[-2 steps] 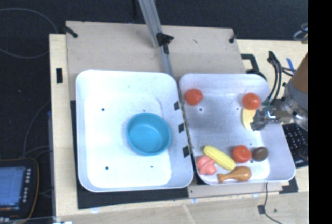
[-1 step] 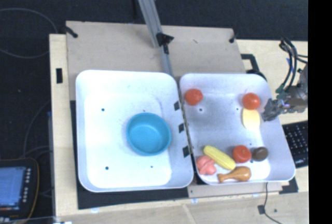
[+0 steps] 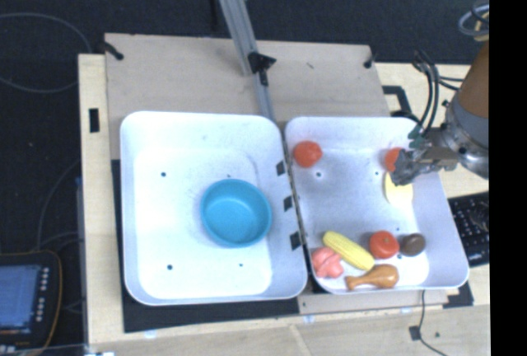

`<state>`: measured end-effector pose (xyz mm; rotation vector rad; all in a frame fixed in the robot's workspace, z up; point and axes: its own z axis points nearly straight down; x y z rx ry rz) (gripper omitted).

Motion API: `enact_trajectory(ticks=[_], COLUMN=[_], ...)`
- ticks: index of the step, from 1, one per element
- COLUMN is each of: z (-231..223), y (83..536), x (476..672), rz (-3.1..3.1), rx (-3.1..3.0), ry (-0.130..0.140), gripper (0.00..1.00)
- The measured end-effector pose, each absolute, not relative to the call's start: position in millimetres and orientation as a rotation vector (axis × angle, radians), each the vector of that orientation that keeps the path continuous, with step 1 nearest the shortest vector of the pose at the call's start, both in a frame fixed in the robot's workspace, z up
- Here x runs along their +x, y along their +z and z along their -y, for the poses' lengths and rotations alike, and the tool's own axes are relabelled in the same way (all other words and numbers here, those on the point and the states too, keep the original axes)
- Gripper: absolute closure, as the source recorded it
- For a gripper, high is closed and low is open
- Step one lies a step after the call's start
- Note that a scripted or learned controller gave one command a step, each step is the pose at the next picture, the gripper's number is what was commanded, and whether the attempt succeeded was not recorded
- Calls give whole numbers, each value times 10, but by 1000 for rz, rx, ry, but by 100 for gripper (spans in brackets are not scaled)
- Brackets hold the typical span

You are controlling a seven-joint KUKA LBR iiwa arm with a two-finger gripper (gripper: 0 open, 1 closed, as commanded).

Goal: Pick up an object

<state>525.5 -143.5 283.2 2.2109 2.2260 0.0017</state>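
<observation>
1. While the gripper (image 3: 405, 170) hangs over the right bin (image 3: 354, 140), a blue bowl (image 3: 236, 212) sits far to its left in the left bin (image 3: 148, 140).
2. An orange ball (image 3: 308, 153) lies left of it.
3. A red object (image 3: 394, 158) and a pale yellow piece (image 3: 399, 191) touch it; its grip cannot be told.

Arm (image 3: 469, 111) reaches in from right, hand (image 3: 403, 173) lowered

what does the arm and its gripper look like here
The arm enters from the right: a rounded orange-brown section above a grey metallic wrist. Black cables loop along its left side. The gripper is small, dark grey to black, a blocky body ending in short fingers.
</observation>
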Motion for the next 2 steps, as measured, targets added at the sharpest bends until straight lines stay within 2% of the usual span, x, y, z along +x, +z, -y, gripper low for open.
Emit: enact_trajectory(ticks=[1,2], z=[894,344], y=[2852,2851], x=[5433,5693], rz=[-2229,-2231], rx=[2210,2212], ry=[4,2], gripper=[100,100])
